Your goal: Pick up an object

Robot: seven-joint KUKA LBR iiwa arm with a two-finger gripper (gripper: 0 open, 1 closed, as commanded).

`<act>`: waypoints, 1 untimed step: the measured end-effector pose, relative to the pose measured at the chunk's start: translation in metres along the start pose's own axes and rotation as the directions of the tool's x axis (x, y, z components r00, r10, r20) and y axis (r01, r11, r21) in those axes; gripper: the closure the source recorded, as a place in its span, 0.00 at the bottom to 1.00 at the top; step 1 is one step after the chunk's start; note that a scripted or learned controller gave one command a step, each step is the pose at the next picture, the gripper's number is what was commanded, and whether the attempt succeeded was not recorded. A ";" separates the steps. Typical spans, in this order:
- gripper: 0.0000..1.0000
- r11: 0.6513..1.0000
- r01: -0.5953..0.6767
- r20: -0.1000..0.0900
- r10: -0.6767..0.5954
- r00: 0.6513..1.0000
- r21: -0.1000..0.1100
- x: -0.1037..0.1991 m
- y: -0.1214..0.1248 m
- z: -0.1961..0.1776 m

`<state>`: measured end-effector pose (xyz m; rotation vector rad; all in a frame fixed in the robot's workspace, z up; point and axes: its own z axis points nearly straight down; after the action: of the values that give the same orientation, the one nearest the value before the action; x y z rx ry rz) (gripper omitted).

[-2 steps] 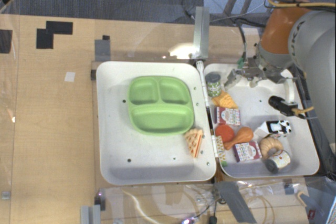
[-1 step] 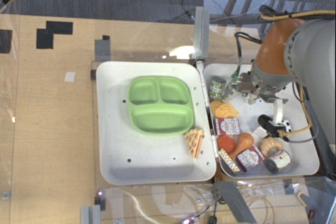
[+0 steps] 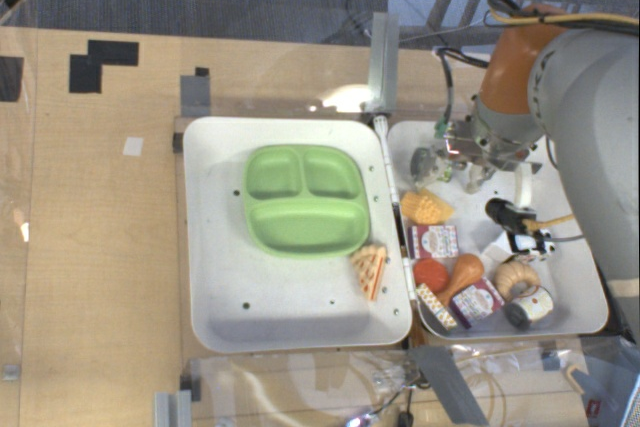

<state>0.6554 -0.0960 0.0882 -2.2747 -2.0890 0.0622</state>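
In the camera view we see the end effector [image 3: 455, 167] low over the far end of the right bin [image 3: 574, 287], on bare white floor, with nothing visibly caught in it; we cannot tell whether it is spread or pressed together. The candidates for picking all lie nearer the camera. A yellow corn piece [image 3: 425, 207] is just beside the end effector, and past it sit a small carton [image 3: 435, 240], a red tomato [image 3: 430, 273], an orange carrot [image 3: 464, 271] and a bagel [image 3: 518, 275], packed close and partly touching. The left bin [image 3: 215, 245] on the counter [image 3: 100, 215] holds a green plate [image 3: 305, 198] and a pizza slice [image 3: 370, 270], both well apart from the arm. We judge the main risk to be a close on nothing, since the end effector sits over bare floor and not over a piece. If it shifts toward the corn, it may nudge the piece against the bin wall or the carton. In the crowded cluster, a descent could land on two pieces at once and push them aside.
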 end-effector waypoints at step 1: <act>1.00 1.000 0.001 0.001 -0.001 1.000 -0.010 0.001 0.002 -0.011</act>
<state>0.6577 -0.0951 0.0993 -2.2800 -2.0962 0.0529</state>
